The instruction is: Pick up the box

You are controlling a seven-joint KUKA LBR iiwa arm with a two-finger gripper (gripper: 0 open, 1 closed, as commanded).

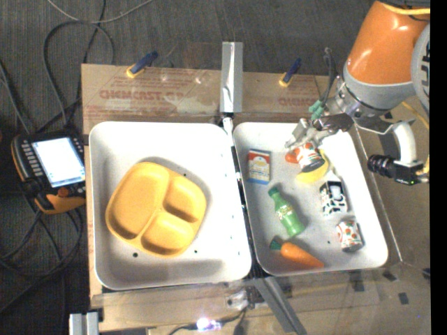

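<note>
The box (258,166) is a small carton with a red top, white middle and blue base. It lies flat in the upper left part of the right bin (374,257), close to the divider between the bins. My gripper (306,137) hangs over the upper middle of that bin, to the right of the box and apart from it. Directly under the gripper sits a red and white can (310,158), tilted, on a yellow object (313,174). I cannot make out whether the gripper touches the can.
The right bin also holds a green bottle (287,212), a carrot (299,254), a black and white carton (333,197) and a small red and white can (349,234). A yellow divided plate (158,208) lies in the left bin (105,257).
</note>
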